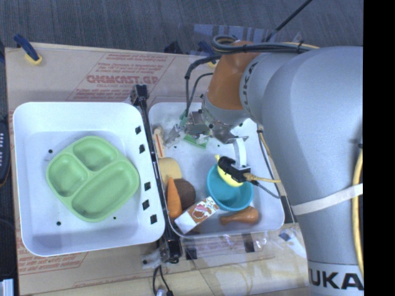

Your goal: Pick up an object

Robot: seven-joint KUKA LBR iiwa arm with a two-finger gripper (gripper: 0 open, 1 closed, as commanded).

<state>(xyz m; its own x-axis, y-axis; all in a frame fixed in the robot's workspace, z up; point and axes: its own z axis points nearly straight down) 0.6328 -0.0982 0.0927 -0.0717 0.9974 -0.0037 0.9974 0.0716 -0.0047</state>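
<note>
Small green piece [197,142] lies on the floor of the right bin [162,111], far end, a little toward the bin's middle. It is the nearest thing to the gripper [192,127], so I take it as the likely pick. It sits just beside and slightly nearer the camera than the gripper tip; touching or apart, cannot say. Long axis seems to run across the bin, but the piece is too small and half-hidden to be sure.

Other candidates, all at the bin's near end, well apart from the gripper:
- blue bowl [229,193]
- brown club-shaped thing [241,216], just beside the bowl
- printed packet [199,213], tilted
- dark brown lump [184,191]
- orange piece [173,201]
- a pale stick [159,143] lies along the left wall

Gripper open or closed: cannot tell; tip is a blur of metal.

Arm pose: reaches in from the right, orange band [229,82] over the bin's far edge, wrist pointing down into the far corner.

Left bin [28,227] holds a green divided plate [92,177], well apart from the arm.
</note>
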